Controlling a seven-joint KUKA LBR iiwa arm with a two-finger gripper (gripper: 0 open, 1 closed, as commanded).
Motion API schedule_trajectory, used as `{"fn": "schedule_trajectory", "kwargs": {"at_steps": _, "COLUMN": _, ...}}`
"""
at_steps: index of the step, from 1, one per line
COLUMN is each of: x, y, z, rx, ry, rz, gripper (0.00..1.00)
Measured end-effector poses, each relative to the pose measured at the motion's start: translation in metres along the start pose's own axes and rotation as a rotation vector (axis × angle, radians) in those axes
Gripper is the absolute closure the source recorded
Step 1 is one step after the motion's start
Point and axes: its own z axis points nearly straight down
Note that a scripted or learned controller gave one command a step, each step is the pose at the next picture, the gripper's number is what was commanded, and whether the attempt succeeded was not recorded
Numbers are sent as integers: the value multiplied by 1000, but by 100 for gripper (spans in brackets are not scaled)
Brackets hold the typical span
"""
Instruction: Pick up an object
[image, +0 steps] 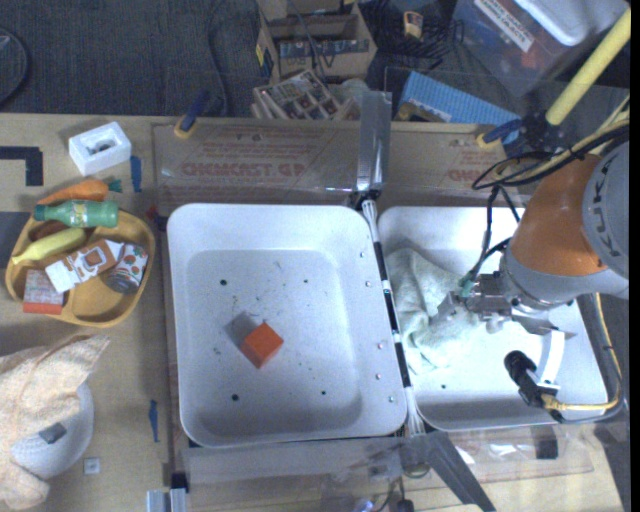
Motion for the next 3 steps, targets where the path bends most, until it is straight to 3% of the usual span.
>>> {"fn": "schedule_trajectory", "kwargs": {"at_steps": 1, "x": -57, "y": 13, "z": -38, "rx": -3, "ry": -2, "rz": 180, "gripper": 0}}
{"fn": "schedule_trajectory", "kwargs": {"at_steps": 2, "x": 11, "y": 91, "z": 30, "rx": -14, "ry": -2, "rz": 179, "gripper": 0}}
{"fn": "schedule_trajectory", "kwargs": {"at_steps": 3, "x": -1, "y": 109, "z": -19, "rx": -3, "ry": -2, "rz": 248, "gripper": 0}}
